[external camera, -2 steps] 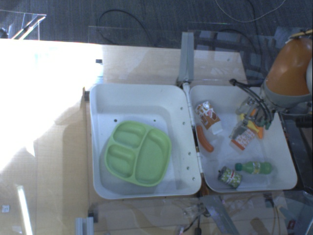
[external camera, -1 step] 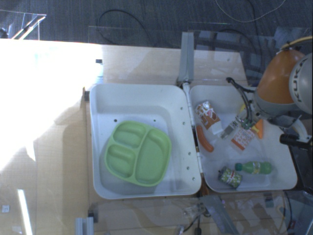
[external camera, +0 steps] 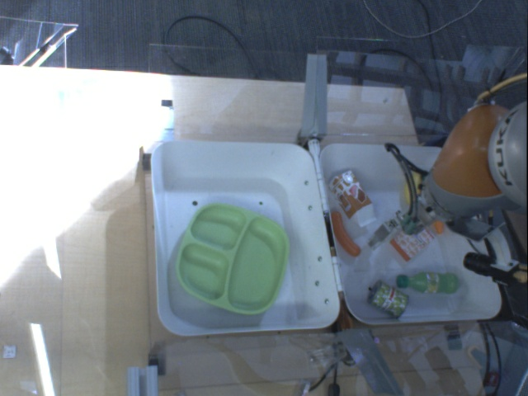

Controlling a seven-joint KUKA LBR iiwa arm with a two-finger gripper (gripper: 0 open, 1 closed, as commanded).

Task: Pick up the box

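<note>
So I'd drop straight onto the orange box (external camera: 412,242), probably just under the gripper (external camera: 402,223); can't tell its grip state.

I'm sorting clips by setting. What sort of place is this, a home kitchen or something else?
Most likely a robotics lab bench, not a kitchen: a KUKA arm reaches over two white bins, loose cables trail across the dark carpet, and the bins hold test items such as a green divided plate and a small box.

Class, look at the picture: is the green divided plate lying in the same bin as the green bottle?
No. The green divided plate lies in the left bin, while the green bottle lies in the right bin.
</note>
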